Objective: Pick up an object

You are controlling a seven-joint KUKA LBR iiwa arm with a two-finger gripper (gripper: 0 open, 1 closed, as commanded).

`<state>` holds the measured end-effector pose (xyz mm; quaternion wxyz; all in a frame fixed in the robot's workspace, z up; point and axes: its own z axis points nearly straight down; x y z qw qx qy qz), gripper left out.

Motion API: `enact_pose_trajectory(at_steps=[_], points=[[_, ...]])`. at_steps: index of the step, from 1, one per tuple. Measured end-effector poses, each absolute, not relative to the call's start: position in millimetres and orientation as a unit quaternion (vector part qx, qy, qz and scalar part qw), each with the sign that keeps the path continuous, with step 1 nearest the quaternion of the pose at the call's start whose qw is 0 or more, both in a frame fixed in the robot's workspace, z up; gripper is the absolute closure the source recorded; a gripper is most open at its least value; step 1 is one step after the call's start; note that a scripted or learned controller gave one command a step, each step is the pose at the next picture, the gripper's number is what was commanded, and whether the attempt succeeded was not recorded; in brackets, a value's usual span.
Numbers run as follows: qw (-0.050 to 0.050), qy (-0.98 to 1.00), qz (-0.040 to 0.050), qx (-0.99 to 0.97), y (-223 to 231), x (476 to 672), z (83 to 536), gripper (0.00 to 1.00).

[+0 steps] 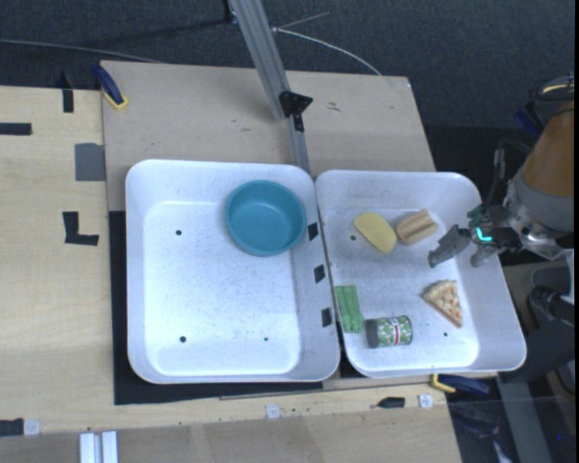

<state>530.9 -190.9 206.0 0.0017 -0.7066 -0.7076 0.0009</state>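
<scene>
Small can [389, 332] lay nearest us, front of right bin [492, 355], beside a green packet [348, 308].
We saw gripper [460, 248] over bin's right side w/ fingers spread, holding nothing; arm [550, 177] partly cut off; pizza slice [445, 302] just below it.

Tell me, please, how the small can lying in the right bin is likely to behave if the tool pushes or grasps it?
The can lies on its side, so a push across its length would probably roll it. Its round wall looks smooth, so fingers may slip unless they close across the flat ends. It looks rigid, unlikely to crush. The green strip beside it might block rolling leftward.
</scene>
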Motion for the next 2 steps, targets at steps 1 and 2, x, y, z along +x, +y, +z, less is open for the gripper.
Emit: enact_pose_trajectory(at_steps=[1, 2], points=[[0.001, -0.708, 0.0005, -0.706, -191, 531.4, 207, 0.00], [0.003, -0.708, 0.0020, -0.707, -184, 532.5, 144, 0.00]])
